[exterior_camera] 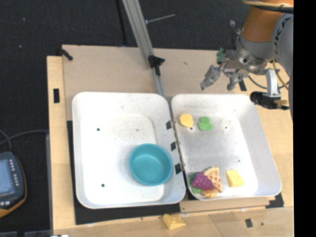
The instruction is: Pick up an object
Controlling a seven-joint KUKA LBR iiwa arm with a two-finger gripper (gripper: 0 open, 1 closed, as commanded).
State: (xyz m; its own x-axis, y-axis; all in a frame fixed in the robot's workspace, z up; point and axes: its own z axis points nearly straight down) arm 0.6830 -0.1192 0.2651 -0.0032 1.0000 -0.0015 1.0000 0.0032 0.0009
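From the camera view, the gripper (pixel 220 79) hangs above the back rim of the right bin (pixel 249 132), fingers spread apart and holding nothing. The likeliest targets — a yellow piece (pixel 186 120) and a green piece (pixel 205 124) — lie just beside each other near that bin's back-left corner; I would descend squarely over one, clear of its neighbour and the wall. More toy food clusters at the front edge. The left bin (pixel 98 117) holds a blue bowl (pixel 151 164); the wooden bench (pixel 103 68) stands on dark flooring.
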